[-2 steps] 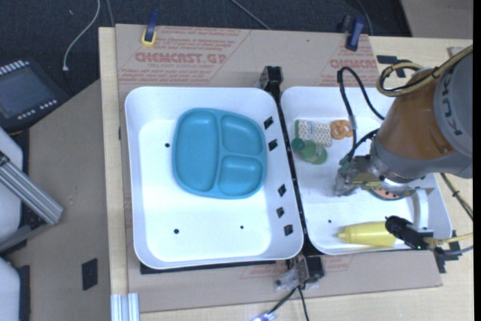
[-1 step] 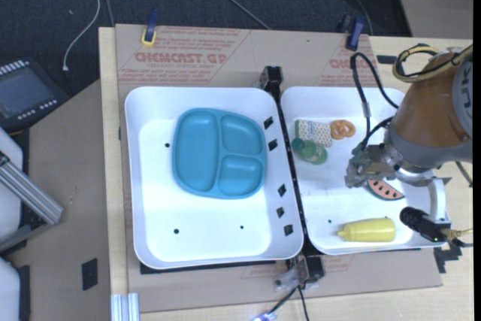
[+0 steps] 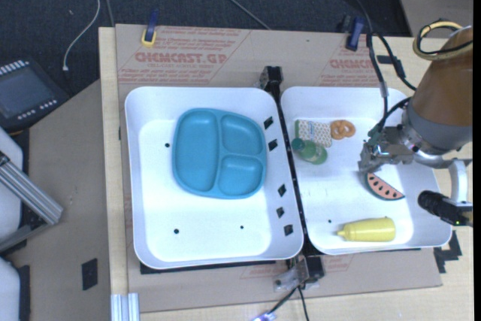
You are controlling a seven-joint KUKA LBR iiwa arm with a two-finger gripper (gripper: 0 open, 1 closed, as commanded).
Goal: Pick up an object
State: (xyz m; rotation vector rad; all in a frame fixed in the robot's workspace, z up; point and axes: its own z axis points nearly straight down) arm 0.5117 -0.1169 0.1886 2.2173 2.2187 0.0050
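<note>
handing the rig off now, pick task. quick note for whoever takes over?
Gripper: down in the right bin, right above the watermelon slice. Cannot tell whether its fingers are open or shut, and nothing shows between them.
Right bin: watermelon slice by the gripper, yellow bottle lying near the front edge, green round item, dotted white packet and small orange ring toward the back.
Left bin: blue divided plate.
Done: arm is over the objects.
Left: no pick confirmed; the watermelon slice looks like the likely target. Grasp, lift, verify.

The arm (image 3: 443, 98) runs off the right edge, hiding the bin's (image 3: 353, 244) far rim.
</note>
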